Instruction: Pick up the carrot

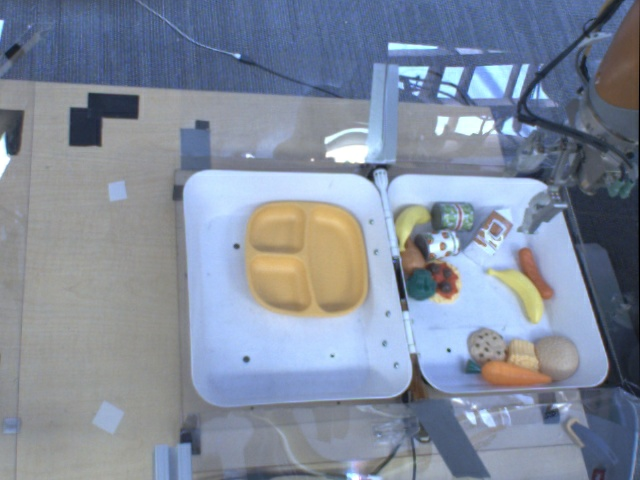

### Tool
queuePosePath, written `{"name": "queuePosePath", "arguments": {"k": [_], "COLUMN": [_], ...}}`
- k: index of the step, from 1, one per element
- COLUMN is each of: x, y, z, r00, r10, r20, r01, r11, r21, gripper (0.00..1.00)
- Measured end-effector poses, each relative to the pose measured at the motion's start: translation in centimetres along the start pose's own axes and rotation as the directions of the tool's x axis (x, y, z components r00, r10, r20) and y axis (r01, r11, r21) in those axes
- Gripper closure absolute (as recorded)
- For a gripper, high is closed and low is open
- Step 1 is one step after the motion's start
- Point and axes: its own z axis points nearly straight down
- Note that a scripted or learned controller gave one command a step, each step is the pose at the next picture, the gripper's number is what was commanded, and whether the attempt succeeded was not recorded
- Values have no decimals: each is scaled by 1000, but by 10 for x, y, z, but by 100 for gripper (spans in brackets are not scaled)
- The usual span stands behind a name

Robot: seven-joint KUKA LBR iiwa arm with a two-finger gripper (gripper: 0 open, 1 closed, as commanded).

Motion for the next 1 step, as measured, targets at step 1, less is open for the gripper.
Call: {"name": "queuePosePath", "arguments": {"k": [1], "x": [36], "y": [-48], "z": [43], "r00": [1000], "r10": [29], "r20": [-3], "r01": [-29], "r11": [1000], "r21": [1], "gripper": [0]}}
